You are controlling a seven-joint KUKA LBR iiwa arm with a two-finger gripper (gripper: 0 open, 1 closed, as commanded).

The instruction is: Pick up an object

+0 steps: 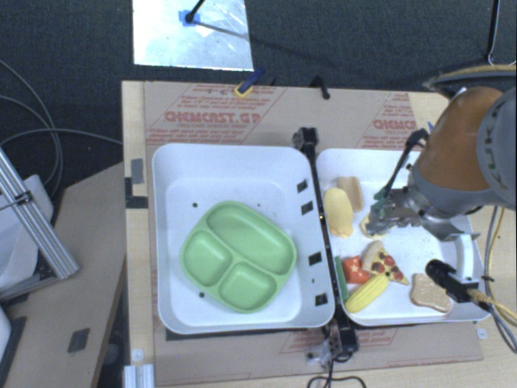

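Observation:
The right bin (367,162) holds toy food: a yellow piece (338,211) and a tan bread piece (350,190) at its left, a pizza slice (382,262), a red and green vegetable (350,268), a corn cob (366,293) and a toast slice (429,293) near the front. My gripper (383,217) hangs over the middle of this bin, just right of the yellow piece and above the pizza slice. I see nothing between its fingers.
The left bin (182,172) holds a green divided plate (237,255). A black divider (317,217) runs between the bins. The arm's grey and orange body (468,156) covers the right bin's far right side.

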